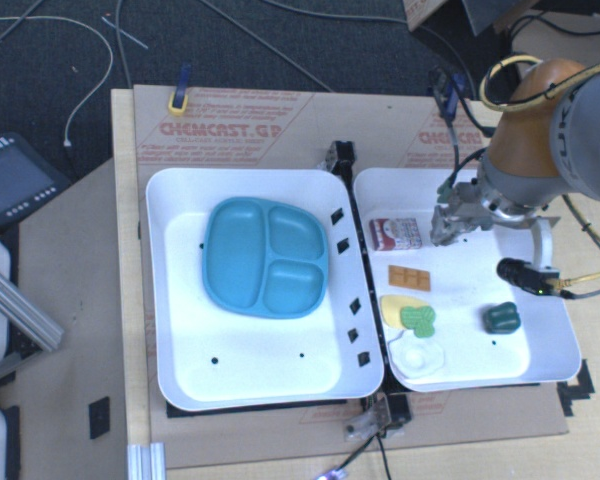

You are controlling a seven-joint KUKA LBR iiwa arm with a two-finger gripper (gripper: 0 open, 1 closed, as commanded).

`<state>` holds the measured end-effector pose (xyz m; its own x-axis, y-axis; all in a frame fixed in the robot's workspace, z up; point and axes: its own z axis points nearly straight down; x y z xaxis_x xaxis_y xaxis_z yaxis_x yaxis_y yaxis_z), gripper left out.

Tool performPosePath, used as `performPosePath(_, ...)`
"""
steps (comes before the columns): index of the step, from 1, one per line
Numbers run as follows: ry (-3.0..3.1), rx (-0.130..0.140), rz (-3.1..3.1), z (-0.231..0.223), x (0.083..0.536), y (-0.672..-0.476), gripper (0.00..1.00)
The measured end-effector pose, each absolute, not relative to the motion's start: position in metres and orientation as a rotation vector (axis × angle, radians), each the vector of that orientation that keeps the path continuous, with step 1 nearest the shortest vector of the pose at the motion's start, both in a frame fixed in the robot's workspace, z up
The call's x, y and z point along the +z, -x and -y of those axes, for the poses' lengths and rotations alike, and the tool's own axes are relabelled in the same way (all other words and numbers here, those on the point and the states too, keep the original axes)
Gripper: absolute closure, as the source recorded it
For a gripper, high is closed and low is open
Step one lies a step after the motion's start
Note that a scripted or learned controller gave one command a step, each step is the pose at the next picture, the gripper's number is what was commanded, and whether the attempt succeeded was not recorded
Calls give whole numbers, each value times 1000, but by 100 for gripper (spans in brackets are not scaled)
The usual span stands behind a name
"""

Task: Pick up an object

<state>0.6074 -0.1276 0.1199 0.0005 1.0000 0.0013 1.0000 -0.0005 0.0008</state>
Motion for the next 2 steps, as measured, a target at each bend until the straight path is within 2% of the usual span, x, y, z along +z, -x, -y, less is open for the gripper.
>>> performPosePath(1, 2224, -5, 2226, 128, 164, -611, 100)
performPosePath(2, 2225, -5, 2224, 135, 218, -604, 100)
